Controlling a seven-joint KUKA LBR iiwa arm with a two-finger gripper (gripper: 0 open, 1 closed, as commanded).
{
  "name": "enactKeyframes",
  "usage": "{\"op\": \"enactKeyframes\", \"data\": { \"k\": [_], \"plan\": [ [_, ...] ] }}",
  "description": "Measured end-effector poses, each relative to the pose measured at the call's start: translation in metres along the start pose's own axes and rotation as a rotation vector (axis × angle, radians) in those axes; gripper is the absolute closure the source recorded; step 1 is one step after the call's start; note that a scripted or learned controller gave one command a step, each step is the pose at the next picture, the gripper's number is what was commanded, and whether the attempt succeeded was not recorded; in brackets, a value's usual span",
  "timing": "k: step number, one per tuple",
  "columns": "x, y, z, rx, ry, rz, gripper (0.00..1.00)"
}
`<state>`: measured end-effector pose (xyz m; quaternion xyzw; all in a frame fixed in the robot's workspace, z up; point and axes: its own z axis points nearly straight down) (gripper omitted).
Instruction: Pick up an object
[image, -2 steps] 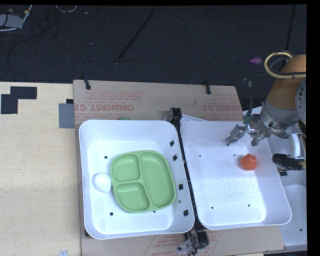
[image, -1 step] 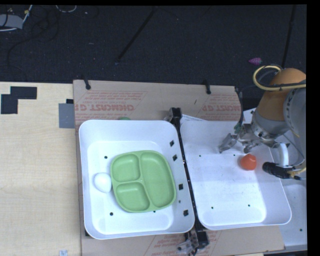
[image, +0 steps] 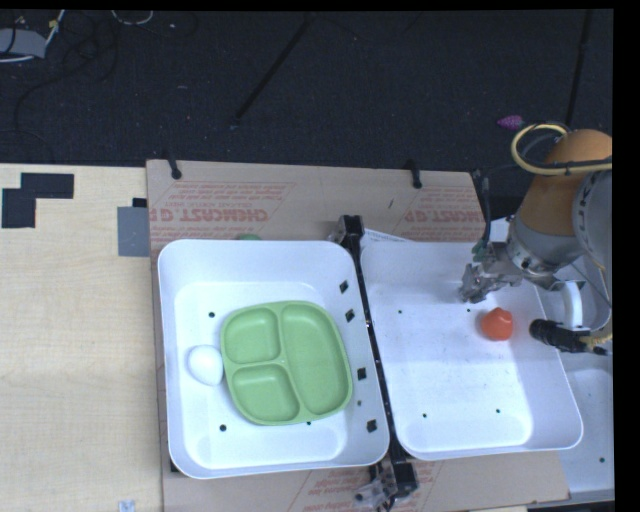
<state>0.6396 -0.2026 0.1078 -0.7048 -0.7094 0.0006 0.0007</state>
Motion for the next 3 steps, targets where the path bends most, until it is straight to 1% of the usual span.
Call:
{"op": "enactKeyframes", "data": {
  "k": [1,2,3],
  "plan": [
    [0.007,0.0,-0.046,-0.004,-0.001,0.004,1.0],
    [-0.003,0.002,-0.102,-0.006,-0.002,0.007,1.0],
    [-0.006,0.003,-0.167,-0.008,-0.002,0.004,1.0]
  ]
}}
